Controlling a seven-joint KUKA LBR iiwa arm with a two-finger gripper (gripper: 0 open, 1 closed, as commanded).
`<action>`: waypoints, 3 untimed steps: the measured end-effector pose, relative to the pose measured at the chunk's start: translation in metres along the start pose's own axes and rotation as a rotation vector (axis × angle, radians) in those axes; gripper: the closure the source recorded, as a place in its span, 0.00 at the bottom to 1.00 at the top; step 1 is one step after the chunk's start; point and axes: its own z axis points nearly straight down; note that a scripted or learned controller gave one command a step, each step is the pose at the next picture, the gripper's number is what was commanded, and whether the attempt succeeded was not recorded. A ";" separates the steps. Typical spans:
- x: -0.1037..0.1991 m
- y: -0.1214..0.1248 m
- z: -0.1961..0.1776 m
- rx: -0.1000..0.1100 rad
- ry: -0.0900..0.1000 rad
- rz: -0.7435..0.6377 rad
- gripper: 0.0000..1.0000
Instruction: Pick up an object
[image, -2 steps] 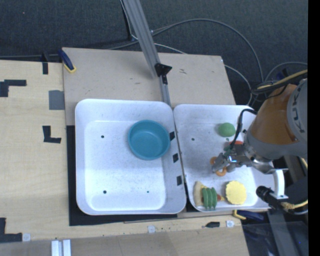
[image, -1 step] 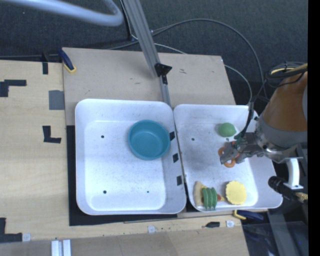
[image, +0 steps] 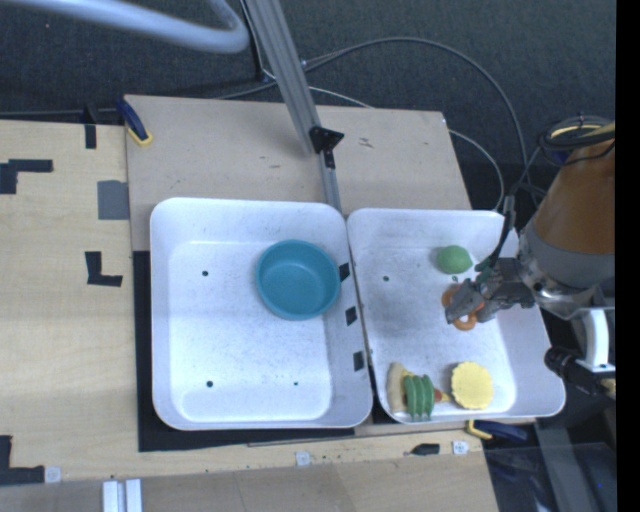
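Orange ring (image: 464, 321) sits under pincer (image: 462, 303) (finger state: can't tell); thin rim could slip out; green ball (image: 452, 258) nearby.

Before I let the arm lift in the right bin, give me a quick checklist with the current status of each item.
1. End effector positioned over right bin: ok.
2. Target identified: an orange object shows at the end effector's tip: ok.
3. Orange object actually seated in the grasp: cannot tell.
4. Green ball apart from the end effector: ok.
5. Yellow disc and green-and-yellow item lie at the bin's near side, away from the lift path: ok.
6. Blue bowl sits in left bin, uninvolved: ok.
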 end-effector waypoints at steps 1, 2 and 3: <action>0.048 0.024 0.012 0.002 0.001 -0.004 1.00; 0.088 0.056 0.014 0.001 0.001 -0.004 1.00; 0.128 0.085 0.017 0.001 0.001 -0.004 1.00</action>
